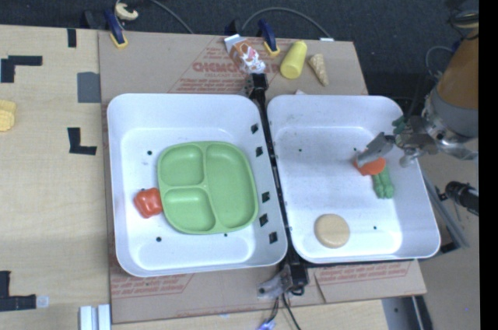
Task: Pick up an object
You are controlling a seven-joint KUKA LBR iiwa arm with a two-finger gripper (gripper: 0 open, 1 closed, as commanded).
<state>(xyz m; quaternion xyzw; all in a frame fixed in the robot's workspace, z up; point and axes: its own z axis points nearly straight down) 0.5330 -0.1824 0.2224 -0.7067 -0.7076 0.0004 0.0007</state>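
Cookie [332, 230] lies at the right bin's [311, 118] front; behind it, the pincer [373, 159] reaches low over the carrot [377, 173], apparently positioned to grasp it. Whether it is clamped cannot be told.

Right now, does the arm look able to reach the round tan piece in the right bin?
Probably yes. The tan piece lies alone near the right bin's front wall, nothing covering it, and the tool is in that bin, above the carrot.
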